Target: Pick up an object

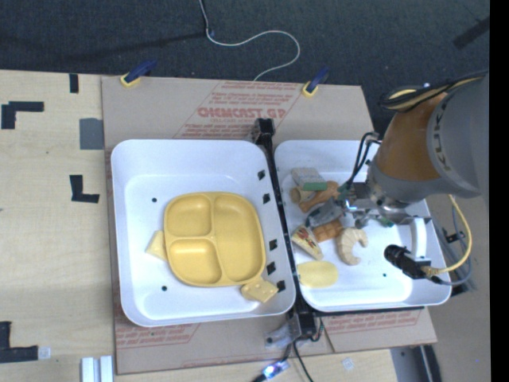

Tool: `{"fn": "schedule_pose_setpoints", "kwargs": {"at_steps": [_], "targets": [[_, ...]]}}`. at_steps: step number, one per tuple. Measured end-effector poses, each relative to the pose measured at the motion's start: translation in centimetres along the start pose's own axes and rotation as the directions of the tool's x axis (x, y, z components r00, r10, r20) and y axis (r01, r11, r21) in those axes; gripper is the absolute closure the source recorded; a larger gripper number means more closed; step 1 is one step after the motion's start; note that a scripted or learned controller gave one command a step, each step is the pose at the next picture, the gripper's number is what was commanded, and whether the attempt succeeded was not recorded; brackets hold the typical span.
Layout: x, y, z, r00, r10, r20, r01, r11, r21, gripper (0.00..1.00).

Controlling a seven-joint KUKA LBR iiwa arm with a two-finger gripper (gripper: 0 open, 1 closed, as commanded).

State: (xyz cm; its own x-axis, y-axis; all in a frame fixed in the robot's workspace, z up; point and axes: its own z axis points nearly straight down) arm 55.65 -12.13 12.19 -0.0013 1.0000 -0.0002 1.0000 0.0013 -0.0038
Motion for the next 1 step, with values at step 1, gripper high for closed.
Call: {"fn": "schedule_pose_setpoints", "kwargs": {"at_steps": [1], "targets": [[0.12,0.30,3.51,1.000,0.002,-0.001,-0.002,1.000,-0.010,0.00]]}}
